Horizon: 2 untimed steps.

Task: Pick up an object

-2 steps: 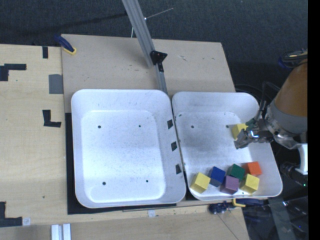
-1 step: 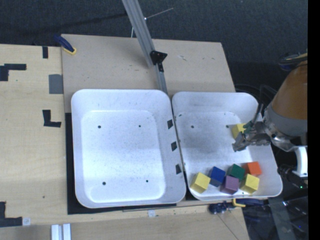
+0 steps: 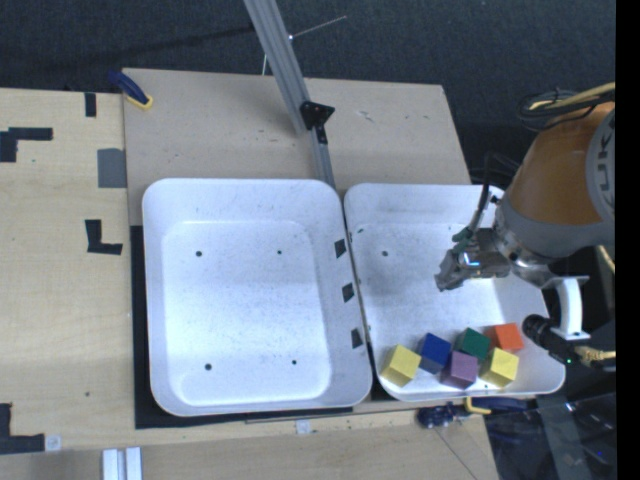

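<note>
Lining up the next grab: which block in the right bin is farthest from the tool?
The yellow cube block at the left end of the cluster; the tool hovers above the others, nearer the green and orange ones.

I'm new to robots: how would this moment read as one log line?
task: pick up an object | hand: over right bin, above the blocks | blocks: clustered at near edge, untouched | left bin: no blocks

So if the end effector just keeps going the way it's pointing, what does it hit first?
Probably the bare floor of the right bin: the end effector points down and left, away from the blocks. Depth is unclear.
</note>
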Each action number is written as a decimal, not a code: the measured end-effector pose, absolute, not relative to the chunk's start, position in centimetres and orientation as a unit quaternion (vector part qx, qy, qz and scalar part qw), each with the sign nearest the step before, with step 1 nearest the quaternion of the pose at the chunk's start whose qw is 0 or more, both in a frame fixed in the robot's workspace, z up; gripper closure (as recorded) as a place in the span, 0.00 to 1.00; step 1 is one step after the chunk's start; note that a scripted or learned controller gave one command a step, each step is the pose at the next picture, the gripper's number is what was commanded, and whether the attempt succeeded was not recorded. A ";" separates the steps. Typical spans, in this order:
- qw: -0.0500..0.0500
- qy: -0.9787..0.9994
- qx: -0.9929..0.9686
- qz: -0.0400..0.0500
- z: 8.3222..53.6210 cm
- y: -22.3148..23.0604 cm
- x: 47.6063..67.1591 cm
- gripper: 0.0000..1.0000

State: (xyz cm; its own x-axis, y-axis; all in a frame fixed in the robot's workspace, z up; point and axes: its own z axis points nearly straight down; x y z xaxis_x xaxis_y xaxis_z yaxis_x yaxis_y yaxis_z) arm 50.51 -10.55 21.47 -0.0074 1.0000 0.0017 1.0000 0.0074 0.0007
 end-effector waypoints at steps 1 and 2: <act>0.001 -0.710 -0.704 0.000 20.7 -5.5 52.2 1.00; 0.001 -0.710 -0.704 0.000 20.2 -0.6 53.3 1.00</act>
